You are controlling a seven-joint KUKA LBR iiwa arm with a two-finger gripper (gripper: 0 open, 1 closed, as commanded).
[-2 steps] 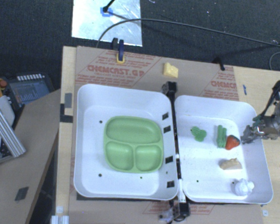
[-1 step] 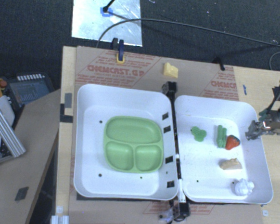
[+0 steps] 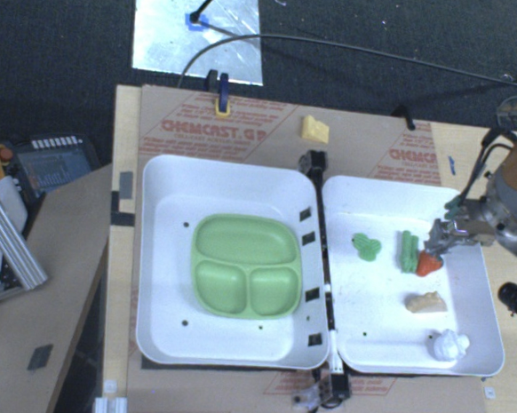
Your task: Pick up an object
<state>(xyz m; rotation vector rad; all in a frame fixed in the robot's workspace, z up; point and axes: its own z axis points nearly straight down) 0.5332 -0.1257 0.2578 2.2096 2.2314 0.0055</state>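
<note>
Camera view: fingers (image 3: 441, 243), grip state unclear, touch the red-and-green toy (image 3: 417, 257).

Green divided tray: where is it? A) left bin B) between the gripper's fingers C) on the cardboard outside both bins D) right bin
A: the green divided tray lies flat on the floor of the left bin, while the right bin holds the small items near the gripper.

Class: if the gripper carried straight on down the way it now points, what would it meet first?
Most likely the red-orange piece right under the gripper, beside the green stick; depth is hard to judge here.
</note>
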